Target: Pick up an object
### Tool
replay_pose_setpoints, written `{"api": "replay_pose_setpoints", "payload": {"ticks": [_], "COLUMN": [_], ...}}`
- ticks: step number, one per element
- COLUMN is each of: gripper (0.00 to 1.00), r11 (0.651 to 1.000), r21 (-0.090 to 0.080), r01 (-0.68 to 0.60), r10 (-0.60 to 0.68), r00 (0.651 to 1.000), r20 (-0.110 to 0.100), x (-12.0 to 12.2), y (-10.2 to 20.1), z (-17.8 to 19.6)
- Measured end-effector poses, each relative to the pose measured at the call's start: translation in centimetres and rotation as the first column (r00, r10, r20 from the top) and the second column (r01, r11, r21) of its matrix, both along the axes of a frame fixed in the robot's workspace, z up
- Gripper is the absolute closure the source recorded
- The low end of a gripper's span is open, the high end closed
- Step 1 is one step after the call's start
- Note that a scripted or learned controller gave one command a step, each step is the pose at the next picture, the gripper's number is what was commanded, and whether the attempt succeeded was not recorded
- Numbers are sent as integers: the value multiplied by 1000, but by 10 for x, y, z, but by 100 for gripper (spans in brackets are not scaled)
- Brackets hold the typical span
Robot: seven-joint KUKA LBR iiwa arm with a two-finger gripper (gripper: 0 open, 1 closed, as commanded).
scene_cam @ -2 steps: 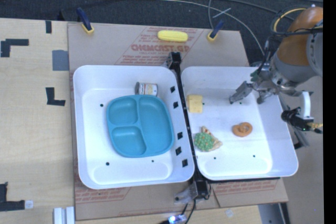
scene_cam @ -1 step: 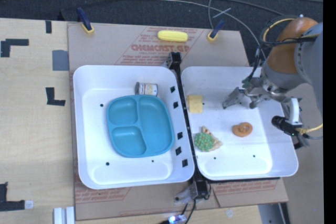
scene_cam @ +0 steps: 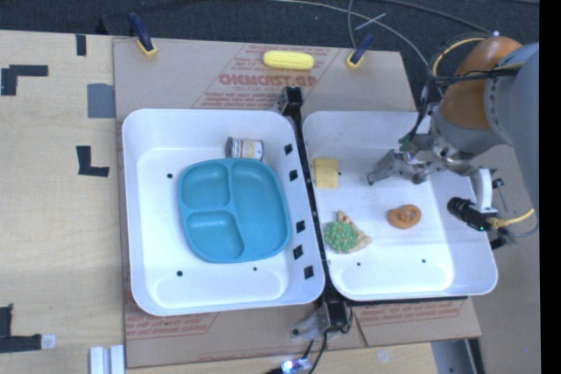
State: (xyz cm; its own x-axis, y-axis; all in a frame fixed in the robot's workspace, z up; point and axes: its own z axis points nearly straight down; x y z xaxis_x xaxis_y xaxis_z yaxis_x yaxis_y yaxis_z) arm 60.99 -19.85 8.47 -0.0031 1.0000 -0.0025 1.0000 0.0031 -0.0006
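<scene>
Right bin point(scene_cam: 456, 280) bears yellow block point(scene_cam: 326, 172), pizza slice point(scene_cam: 345, 233), orange pastry point(scene_cam: 404, 216).

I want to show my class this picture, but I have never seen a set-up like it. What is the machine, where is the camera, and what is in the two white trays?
One camera looks down at a slant on a bench. The grey robot arm reaches in from the right; its gripper hangs over the right bin, holding nothing that can be seen. That bin holds a yellow block, a pizza slice toy and a small brown pastry toy. The left bin holds a blue divided plate and a small can. A yellow banana-like toy lies on the cardboard behind.
</scene>
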Motion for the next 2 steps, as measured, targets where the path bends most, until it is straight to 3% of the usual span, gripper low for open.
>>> {"api": "replay_pose_setpoints", "payload": {"ticks": [1,2], "gripper": [100,100], "r11": [1000,1000], "r21": [-4,1], "r01": [-1,2], "r10": [1,-2], "r00": [1000,1000], "r20": [6,3], "x": [1,3], "y": [-1,-10], "z": [12,68]}}
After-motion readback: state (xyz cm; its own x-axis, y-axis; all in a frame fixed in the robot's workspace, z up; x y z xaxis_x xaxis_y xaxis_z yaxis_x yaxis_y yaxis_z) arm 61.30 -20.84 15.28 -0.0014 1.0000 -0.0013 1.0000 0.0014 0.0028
